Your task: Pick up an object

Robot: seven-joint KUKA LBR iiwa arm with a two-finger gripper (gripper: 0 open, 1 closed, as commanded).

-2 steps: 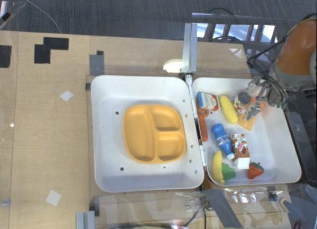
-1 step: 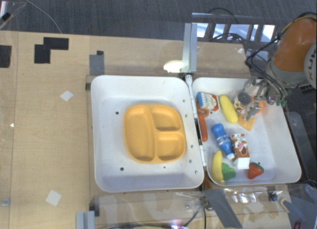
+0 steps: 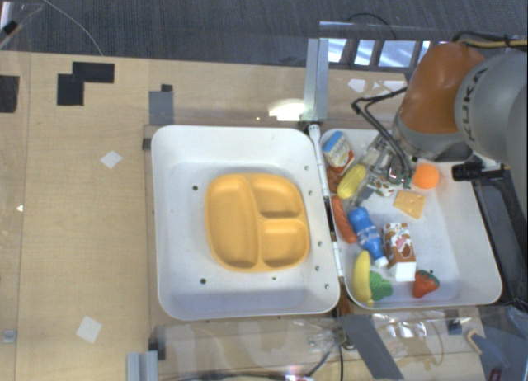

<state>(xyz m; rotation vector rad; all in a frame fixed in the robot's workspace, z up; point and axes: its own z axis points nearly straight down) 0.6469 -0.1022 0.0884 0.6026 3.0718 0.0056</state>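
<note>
Hovering low in the right white plastic bin [image 3: 483, 289], our tool [image 3: 381, 175] sits just right of a small yellow plastic corn cob [image 3: 352, 181], whose long axis runs diagonally, upper right to lower left. We can't tell the tool's opening w/ clutter around it. We judge a short shift left is needed.

The arm [image 3: 495, 103] is a thick, rounded grey casing with dark letters on its side and a glossy orange band [image 3: 437, 91] above the wrist; thin black cables [image 3: 375, 107] loop from there to the small metallic gripper [image 3: 381, 171]
</note>
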